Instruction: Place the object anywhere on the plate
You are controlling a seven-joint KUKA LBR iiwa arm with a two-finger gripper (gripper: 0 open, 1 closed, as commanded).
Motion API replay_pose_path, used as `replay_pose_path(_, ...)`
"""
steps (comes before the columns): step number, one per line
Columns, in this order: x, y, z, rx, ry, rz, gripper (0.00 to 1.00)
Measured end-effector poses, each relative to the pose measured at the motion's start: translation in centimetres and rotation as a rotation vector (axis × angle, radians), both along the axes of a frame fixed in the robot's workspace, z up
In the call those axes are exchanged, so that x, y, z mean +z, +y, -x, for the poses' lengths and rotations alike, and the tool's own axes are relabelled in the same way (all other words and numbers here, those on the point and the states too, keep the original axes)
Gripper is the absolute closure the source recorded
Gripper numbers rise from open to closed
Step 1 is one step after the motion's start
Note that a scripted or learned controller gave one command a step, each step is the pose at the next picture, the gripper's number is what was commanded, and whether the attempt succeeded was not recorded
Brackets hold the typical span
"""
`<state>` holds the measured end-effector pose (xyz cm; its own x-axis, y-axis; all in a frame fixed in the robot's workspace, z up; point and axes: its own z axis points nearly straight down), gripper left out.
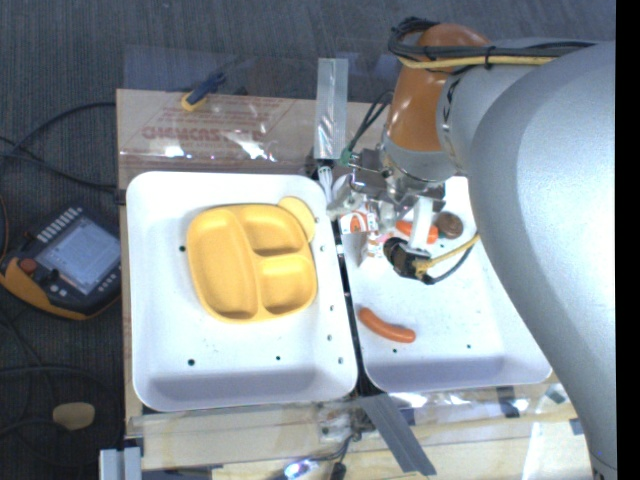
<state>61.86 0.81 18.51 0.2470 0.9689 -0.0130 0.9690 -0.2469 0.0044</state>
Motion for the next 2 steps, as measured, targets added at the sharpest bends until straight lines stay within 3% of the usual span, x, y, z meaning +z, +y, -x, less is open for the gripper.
replay_pose_path(1, 1.79, 5.76, 1.12, 0.179, 0.005, -0.009, 1.0)
replay_pose_path(2, 1.79, 5.77, 1.12, 0.179, 0.005, -0.009, 0.0)
